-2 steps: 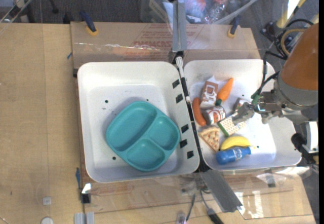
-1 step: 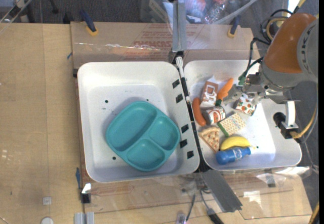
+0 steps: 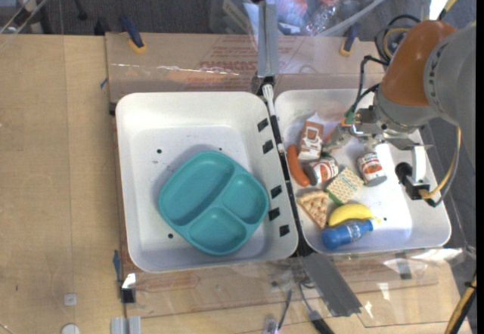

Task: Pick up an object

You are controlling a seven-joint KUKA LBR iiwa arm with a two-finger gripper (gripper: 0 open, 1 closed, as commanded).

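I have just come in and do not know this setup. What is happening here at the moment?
A grey robot arm with an orange band reaches from the right over the right white bin, which holds a pile of small toy foods: a yellow banana, a blue bottle, a small can. Its gripper hangs above the pile; nothing is visibly held. The left white bin holds a teal divided plate.

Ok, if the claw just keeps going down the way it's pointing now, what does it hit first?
Probably the small red-labelled can, which lies just below the claw in the right bin. Depth is hard to judge from this slanted view, so it could slip past onto the bin floor beside it.
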